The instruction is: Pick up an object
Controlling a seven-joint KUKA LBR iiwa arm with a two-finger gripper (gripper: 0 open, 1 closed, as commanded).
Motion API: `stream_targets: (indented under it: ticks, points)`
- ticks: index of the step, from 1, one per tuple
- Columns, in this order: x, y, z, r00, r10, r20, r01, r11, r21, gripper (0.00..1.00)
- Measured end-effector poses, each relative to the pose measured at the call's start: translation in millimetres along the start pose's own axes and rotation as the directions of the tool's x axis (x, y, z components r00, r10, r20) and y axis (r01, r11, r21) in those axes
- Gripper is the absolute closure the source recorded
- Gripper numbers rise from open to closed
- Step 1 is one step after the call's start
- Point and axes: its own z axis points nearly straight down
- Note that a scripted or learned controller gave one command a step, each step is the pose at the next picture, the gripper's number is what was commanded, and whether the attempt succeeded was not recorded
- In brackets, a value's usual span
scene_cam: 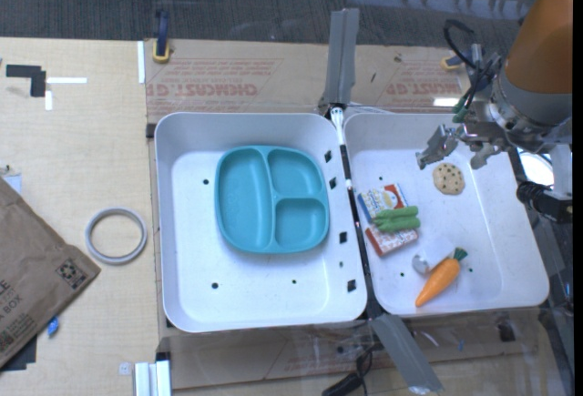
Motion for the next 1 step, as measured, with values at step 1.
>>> stream_targets:
  ticks: [1]
  points:
    - [-9.0, -63.8, 109.1, 0.999, 0.033, -0.001, -0.033, 0.999, 0.001, 0.00]
